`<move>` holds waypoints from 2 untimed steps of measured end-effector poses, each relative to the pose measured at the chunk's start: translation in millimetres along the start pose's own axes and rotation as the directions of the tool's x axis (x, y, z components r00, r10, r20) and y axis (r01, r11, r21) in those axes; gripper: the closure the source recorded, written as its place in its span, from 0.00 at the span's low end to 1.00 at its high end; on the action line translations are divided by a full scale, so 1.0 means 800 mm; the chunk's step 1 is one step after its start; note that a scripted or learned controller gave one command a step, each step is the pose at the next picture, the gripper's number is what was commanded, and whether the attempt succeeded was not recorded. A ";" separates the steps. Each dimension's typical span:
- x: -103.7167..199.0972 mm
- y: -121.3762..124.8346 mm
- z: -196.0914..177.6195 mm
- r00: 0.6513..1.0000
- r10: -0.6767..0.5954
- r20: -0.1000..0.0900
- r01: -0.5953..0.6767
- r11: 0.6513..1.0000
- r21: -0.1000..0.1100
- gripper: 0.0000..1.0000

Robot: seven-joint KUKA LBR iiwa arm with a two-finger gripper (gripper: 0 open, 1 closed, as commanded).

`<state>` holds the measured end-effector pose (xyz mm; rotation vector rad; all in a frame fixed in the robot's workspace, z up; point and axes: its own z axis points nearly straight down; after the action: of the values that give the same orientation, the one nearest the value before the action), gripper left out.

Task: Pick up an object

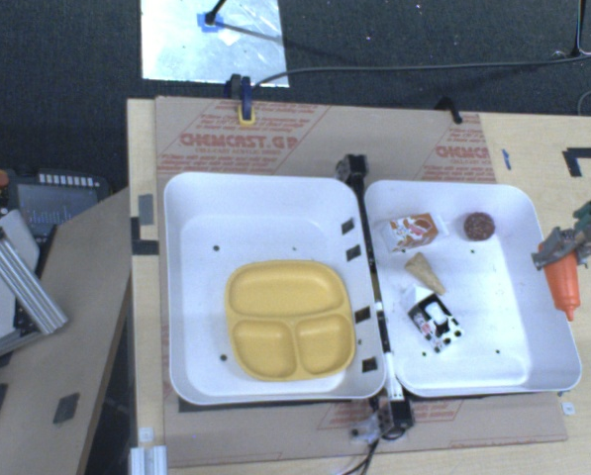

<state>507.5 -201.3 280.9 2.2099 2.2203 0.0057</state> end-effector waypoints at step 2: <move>0.059 0.015 -0.013 1.000 -0.004 -0.003 0.004 1.000 0.006 1.00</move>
<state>519.3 -153.8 291.1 2.2104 2.2290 0.0028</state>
